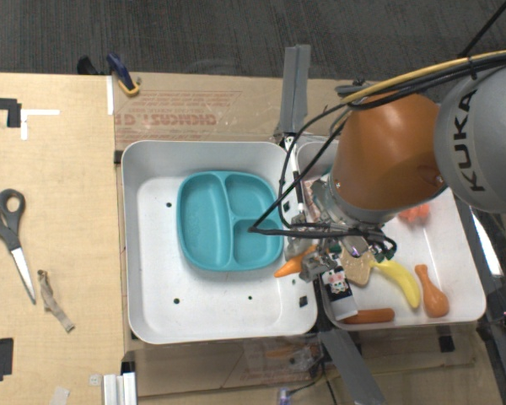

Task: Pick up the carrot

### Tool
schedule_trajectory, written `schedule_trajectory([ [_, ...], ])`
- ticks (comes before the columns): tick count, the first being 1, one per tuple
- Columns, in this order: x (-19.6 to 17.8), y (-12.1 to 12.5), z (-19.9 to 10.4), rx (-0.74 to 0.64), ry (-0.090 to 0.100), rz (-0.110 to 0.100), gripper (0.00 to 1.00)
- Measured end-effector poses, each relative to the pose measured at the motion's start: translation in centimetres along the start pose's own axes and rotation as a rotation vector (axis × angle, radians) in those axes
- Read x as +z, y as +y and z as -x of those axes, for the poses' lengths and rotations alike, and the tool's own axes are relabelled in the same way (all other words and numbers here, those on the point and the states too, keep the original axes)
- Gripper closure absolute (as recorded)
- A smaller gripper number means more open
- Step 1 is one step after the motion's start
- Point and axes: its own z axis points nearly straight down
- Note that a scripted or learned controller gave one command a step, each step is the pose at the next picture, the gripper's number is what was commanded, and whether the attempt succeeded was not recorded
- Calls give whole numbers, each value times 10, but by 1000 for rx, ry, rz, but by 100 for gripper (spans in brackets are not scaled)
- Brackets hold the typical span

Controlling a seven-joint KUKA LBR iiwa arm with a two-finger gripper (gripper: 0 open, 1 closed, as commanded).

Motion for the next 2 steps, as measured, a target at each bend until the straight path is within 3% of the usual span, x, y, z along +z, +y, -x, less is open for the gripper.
schedule_trajectory([
  [1, -141, -72, -28, -90, -3, -2, 100],
  [2, -57, -62, -38, -285, 0, 0, 100],
])
